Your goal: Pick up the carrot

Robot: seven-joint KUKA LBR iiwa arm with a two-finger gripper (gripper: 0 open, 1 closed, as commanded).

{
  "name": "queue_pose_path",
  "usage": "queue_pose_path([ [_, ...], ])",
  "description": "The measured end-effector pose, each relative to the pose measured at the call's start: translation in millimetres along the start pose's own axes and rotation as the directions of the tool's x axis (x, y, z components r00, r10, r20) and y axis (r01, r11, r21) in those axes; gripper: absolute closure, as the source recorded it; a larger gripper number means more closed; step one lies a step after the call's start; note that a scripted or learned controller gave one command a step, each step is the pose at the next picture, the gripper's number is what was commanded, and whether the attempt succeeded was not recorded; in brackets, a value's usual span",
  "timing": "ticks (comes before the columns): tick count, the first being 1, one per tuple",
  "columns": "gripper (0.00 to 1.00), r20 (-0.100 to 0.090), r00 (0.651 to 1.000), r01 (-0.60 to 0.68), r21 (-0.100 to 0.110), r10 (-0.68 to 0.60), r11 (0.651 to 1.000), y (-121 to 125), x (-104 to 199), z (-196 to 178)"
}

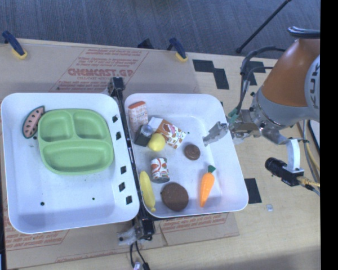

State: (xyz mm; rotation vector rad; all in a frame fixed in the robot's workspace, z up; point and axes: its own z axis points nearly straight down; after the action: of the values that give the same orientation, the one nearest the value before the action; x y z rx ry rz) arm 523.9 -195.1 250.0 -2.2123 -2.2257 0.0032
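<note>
- Red printed lettering is borne by the flat brown cardboard sheet (101,66) under both bins; the large line appears to read "CHEMCAST GP", and the smaller lines above and below it are too small to be read.
- Two blue clamps (15,45) are fixed at the sheet's far edge.
- The left shallow white plastic bin (22,207) holds a light green three-compartment plate (75,140); nothing is seen in its compartments.
- A watermelon-slice toy with a green rind and pink flesh (32,121) lies just beside the plate's upper left edge.
- The right shallow white plastic bin (186,103) holds the remaining items.
- A small red-and-white carton (138,116) stands near the bin's far left corner; its label cannot be read.
- An orange-and-white patterned packet (170,133) lies near the centre, with a round yellow lemon-like fruit (156,143) touching its left side.
- A small red-and-white printed can (159,169) stands below the fruit; its print is not legible.
- A yellow banana (147,190) lies along the bin's left wall.
- A large round brown disc (174,196) lies near the front wall, and a smaller round brown disc (192,151) lies further back.
- The orange toy carrot with a green top (207,186) lies in the right bin's near right corner, green end pointing away from the front wall, apart from the large disc.
- The grey two-finger gripper (214,133) is held over the right bin's right side, above the carrot and apart from it; nothing is seen between its fingers, which appear slightly spread.
</note>
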Motion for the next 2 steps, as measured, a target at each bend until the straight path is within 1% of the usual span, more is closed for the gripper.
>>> queue_pose_path([
  [1,0.00,-0.002,1.000,0.000,0.004,0.000,1.000,-49,-16,145],
  [2,1.00,-0.001,1.000,0.007,0.003,-0.007,1.000,-47,-15,134],
])
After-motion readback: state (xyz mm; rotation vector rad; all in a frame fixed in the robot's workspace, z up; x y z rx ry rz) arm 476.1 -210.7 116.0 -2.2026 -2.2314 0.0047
